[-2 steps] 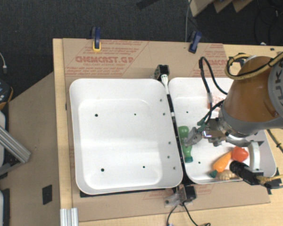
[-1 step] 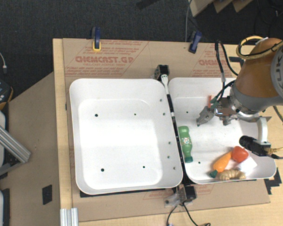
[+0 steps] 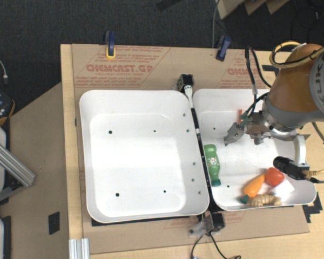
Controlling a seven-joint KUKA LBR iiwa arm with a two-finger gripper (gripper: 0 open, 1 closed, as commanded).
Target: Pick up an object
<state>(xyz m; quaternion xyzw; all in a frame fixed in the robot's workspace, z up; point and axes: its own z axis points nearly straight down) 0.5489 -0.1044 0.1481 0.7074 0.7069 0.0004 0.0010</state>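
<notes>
My gripper [image 3: 243, 138] hangs over the middle of the right bin [image 3: 227, 104], open, with nothing between its fingers. A green bottle-shaped object [image 3: 211, 163] lies below and to its left, against the bin's left wall. Near the front right corner are an orange carrot-like piece [image 3: 254, 186], a red round object [image 3: 274, 176], a white block [image 3: 285, 188] and a knobbly tan piece [image 3: 264, 200]. The gripper is apart from all of them.
The left bin [image 3: 97, 117] sits beside the right one, and a black divider strip [image 3: 194, 120] runs between them. Blue clamps [image 3: 110, 40] [image 3: 223, 47] hold the back edge of the board. The arm's orange band [image 3: 297, 85] fills the right side.
</notes>
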